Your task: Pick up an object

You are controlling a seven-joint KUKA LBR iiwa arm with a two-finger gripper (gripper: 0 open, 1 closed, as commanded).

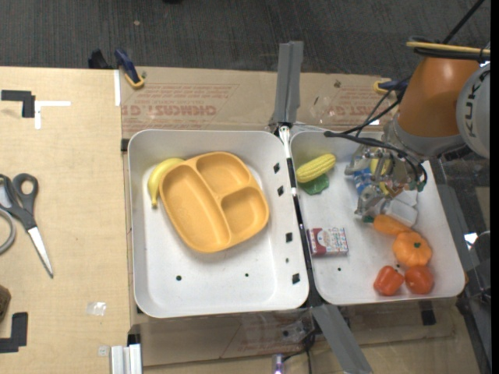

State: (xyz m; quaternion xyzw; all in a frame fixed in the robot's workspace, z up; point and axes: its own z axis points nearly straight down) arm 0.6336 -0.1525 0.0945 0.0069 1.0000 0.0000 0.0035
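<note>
On wooden bench (62,209) | two white bins (210,287) | scissors (27,216) left

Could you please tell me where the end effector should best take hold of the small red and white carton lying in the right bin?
I would grip the small red and white carton across its two long edges, coming straight down from above. It lies flat on the floor of the right white bin with bare floor on all sides, and its narrower span probably suits a two-finger grip.

Orange carrot (387,225) in right bin (343,283)
</note>
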